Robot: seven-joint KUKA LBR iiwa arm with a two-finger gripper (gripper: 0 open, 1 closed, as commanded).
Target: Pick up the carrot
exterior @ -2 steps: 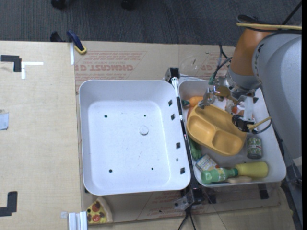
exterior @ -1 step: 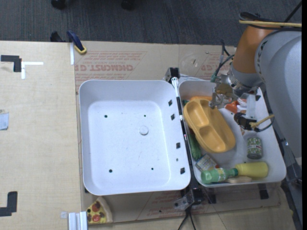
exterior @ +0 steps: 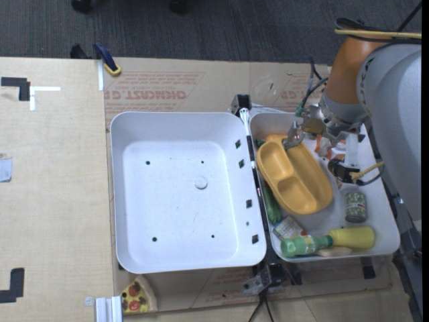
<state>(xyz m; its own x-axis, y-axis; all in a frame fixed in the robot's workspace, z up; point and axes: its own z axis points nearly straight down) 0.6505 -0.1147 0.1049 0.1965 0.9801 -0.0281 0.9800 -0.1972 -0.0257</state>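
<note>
Mostly hidden under the wrist, the tool (exterior: 295,138) touches the yellow tray (exterior: 295,176); its grip is unreadable.

Two shallow white bins are set side by side on the bench, the left bin (exterior: 134,247) toward nine o'clock and the right bin (exterior: 385,237) toward three o'clock, on brown cardboard (exterior: 157,92) printed with red lettering. In the right bin a yellow two-part dish (exterior: 295,176) is seen tilted near its centre, with a small can (exterior: 356,205) at its four o'clock, a green bottle (exterior: 303,245) at six o'clock and a yellow bottle (exterior: 355,237) just right of that. A toy pizza slice (exterior: 136,298) is laid at seven o'clock below the left bin, and a blue-and-yellow tool (exterior: 107,59) at eleven o'clock.
</note>
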